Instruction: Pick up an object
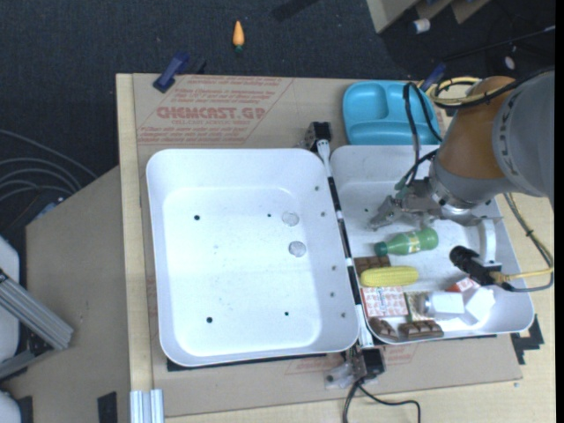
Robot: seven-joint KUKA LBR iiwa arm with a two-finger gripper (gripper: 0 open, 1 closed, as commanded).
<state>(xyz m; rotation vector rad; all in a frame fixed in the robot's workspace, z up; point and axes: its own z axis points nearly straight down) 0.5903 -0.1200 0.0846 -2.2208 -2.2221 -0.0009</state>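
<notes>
tool [385, 217]: fingers spread, holding nothing, just above bottle [408, 242] | corn [389, 277]: below bottle | left bin [247, 254]: open floor

Dark carpet floor [79, 25] around bench [220, 104]

Bottle [411, 241] lies behind corn [389, 277] in right bin [520, 311].

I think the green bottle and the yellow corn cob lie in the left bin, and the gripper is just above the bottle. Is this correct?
Not quite. The camera view shows the green bottle and the yellow corn cob lying in the right bin, not the left bin. The rest stands: the gripper is just above the bottle.
</notes>
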